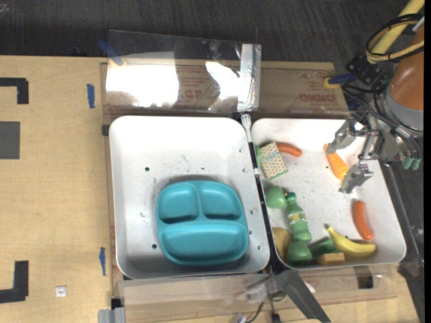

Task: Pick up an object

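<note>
My gripper (347, 159) hangs over the upper right part of the right bin (316, 130), its two fingers spread apart and open. An orange carrot piece (336, 165) lies on the bin floor just left of the gap between the fingers; I cannot tell whether they touch it. Other items in this bin are a second orange carrot (290, 149), a checked green-and-yellow box (271, 160), a red-orange sausage (362, 220), a yellow banana (352, 245) and a green bottle (297, 225).
A teal divided plate (201, 222) lies in the left bin (135, 147). A green pepper (275, 196) and a yellowish lump (279, 237) sit against the wall between the bins. Cables and the arm's orange band (407, 89) crowd the upper right.
</note>
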`<state>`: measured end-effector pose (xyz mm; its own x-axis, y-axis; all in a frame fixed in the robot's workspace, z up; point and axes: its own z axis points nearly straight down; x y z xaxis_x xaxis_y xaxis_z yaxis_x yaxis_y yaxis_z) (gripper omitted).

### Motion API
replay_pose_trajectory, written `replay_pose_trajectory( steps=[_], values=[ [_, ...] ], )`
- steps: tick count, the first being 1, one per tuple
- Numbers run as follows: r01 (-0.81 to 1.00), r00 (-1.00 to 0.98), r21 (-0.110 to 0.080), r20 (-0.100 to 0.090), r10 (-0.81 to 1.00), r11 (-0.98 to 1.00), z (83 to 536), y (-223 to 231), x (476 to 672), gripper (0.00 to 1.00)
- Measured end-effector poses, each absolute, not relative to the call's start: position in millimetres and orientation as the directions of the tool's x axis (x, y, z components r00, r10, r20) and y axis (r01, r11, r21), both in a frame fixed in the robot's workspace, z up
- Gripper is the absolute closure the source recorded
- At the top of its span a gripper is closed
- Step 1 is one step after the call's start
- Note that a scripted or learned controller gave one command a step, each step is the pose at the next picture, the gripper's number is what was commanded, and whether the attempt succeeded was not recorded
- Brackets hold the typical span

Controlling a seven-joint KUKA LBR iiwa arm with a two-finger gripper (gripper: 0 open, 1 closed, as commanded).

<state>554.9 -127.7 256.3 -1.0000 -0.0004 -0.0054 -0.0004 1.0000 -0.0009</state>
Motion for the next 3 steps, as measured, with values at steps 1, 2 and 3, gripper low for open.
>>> replay_pose_trajectory(
  steps=[1, 2, 3],
  values=[
    [0.025, -1.000, 0.001, 0.004, 0.025, 1.000, 171, -174, 591.5, 0.00],
    [0.098, -0.995, -0.002, -0.013, 0.098, 0.995, 90, -222, 625.6, 0.00],
    [0.203, -0.979, 0.001, -0.006, 0.203, 0.979, 88, -223, 613.1, 0.00]
  ],
)
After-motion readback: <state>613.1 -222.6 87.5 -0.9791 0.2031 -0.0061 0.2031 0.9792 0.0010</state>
